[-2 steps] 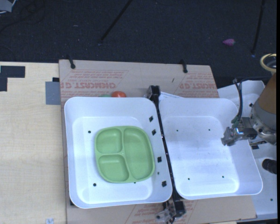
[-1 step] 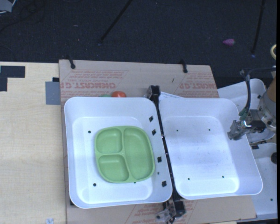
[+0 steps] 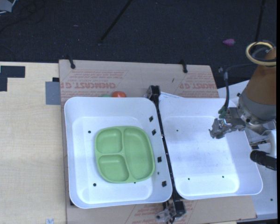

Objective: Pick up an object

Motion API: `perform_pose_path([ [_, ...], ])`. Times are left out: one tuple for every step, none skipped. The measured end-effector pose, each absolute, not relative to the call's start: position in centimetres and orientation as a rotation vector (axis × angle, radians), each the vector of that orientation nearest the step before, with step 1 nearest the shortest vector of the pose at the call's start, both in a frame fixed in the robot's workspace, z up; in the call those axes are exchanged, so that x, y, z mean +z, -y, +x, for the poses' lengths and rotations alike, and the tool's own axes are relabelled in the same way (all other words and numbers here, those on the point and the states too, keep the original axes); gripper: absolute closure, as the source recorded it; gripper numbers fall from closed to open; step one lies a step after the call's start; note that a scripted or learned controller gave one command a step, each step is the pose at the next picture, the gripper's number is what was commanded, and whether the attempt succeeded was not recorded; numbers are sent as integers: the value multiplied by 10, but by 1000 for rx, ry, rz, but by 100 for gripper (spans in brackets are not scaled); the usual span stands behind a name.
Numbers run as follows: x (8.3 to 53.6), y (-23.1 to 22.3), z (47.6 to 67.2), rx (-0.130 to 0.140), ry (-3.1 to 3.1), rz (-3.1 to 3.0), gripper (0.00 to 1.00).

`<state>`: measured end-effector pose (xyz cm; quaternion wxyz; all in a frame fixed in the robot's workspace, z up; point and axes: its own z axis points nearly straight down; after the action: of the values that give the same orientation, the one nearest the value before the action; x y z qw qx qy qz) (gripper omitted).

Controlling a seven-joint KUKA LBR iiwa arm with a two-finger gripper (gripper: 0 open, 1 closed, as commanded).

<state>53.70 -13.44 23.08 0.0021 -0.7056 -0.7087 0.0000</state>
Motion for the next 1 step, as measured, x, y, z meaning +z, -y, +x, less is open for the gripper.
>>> perform_pose_path([
  [239,85,541,-1,2224,-2214,100],
])
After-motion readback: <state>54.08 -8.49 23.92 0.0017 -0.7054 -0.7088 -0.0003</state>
